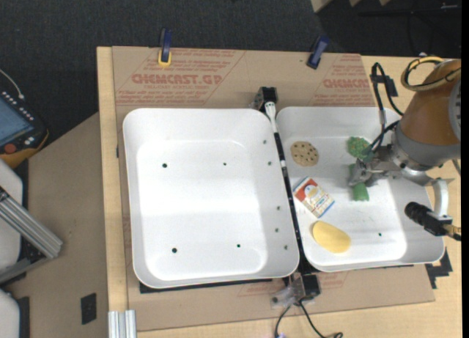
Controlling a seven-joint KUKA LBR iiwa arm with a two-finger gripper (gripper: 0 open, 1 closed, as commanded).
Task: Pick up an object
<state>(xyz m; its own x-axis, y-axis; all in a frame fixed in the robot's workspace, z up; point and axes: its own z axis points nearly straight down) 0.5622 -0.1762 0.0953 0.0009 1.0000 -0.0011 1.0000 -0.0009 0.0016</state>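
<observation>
The arm is running off the frame at three o'clock. The gripper is partly covering a green object, too small to identify.

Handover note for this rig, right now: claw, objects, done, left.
Claw: low in the right bin, at the green piece; grip state unclear, so no confirmed hold.
Objects, all in the right bin: cookie near the divider, small carton below it, yellow piece near the front, green piece under the claw.
Done: arm positioned over the green piece.
Left: confirm grasp, lift one object.
</observation>
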